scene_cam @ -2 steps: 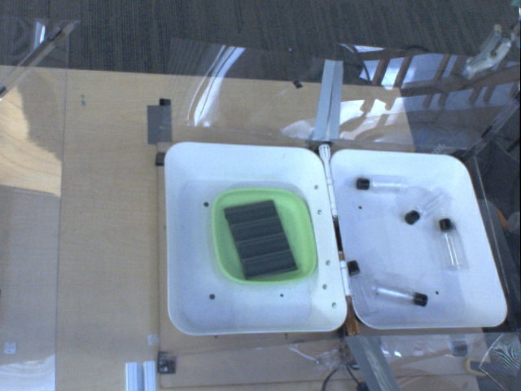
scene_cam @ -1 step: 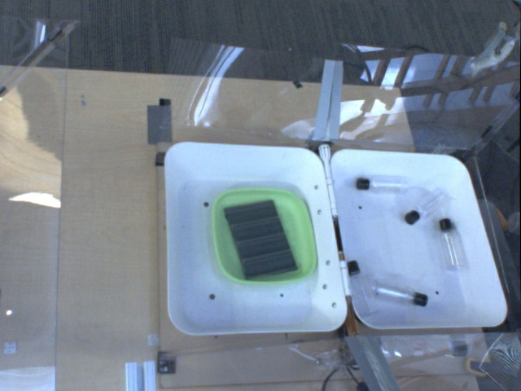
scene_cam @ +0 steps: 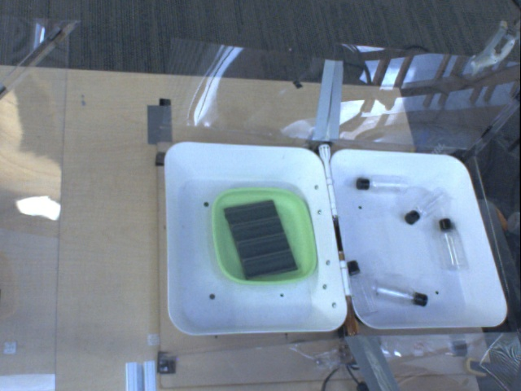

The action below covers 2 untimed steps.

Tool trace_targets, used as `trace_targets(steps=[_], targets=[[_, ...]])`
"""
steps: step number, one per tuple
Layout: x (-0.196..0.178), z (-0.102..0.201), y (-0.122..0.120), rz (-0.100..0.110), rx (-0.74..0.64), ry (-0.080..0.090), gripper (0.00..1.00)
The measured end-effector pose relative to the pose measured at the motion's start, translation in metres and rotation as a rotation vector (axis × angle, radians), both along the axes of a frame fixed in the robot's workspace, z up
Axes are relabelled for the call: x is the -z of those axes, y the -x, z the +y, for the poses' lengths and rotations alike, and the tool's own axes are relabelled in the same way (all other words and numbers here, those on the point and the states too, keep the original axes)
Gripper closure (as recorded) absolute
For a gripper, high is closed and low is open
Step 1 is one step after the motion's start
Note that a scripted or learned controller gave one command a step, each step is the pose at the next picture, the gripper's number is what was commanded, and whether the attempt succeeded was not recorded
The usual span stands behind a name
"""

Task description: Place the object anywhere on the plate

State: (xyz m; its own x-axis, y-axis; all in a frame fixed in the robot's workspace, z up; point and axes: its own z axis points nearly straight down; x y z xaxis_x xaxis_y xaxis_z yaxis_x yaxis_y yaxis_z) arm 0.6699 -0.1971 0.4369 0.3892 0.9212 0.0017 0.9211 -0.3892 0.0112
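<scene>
A square lime-green plate (scene_cam: 303,233) with rounded corners sits in the middle of the left white bin (scene_cam: 187,243). A dark grey ribbed rectangular block (scene_cam: 259,239) lies flat on the plate. It is turned slightly off the plate's edges and rests wholly inside the rim. Nothing is touching it.
The right white bin (scene_cam: 476,300) holds several clear tubes with black caps, among them one near the back left (scene_cam: 379,184), one at the right (scene_cam: 450,247) and one at the front (scene_cam: 397,293). A grey metal post (scene_cam: 328,104) stands behind the seam between the bins.
</scene>
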Motion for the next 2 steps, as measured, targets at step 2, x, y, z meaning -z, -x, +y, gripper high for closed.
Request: trace_targets(steps=[2], targets=[[0.0001, 0.0015, -0.0001, 0.0, 0.126, -0.003, 0.0]])
